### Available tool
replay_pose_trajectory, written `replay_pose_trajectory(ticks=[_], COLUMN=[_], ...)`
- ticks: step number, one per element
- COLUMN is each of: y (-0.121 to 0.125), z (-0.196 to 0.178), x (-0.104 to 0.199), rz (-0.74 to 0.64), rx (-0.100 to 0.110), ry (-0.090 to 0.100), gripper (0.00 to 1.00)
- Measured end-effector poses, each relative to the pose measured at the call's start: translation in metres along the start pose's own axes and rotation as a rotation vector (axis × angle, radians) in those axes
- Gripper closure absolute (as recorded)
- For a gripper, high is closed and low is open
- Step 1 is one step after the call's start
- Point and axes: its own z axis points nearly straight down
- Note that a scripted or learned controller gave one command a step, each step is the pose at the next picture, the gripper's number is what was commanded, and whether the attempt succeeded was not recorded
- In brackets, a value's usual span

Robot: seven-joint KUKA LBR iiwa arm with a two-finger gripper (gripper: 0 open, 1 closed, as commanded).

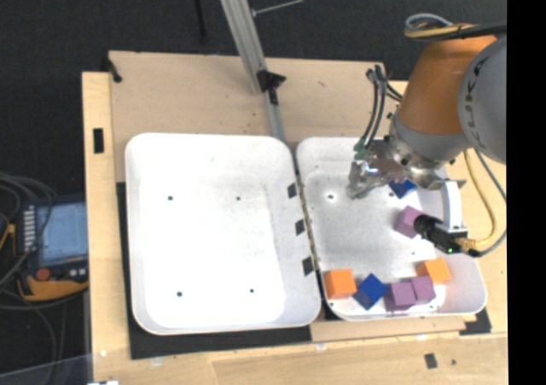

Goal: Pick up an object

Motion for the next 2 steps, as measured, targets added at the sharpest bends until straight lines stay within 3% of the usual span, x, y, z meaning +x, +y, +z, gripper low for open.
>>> replay_pose_trajectory(ticks=[2], y=[0.031], z=[-0.02], x=[0.107], rz=[-0.001], rx=[0.001], ry=[0.001], gripper=[1.0])
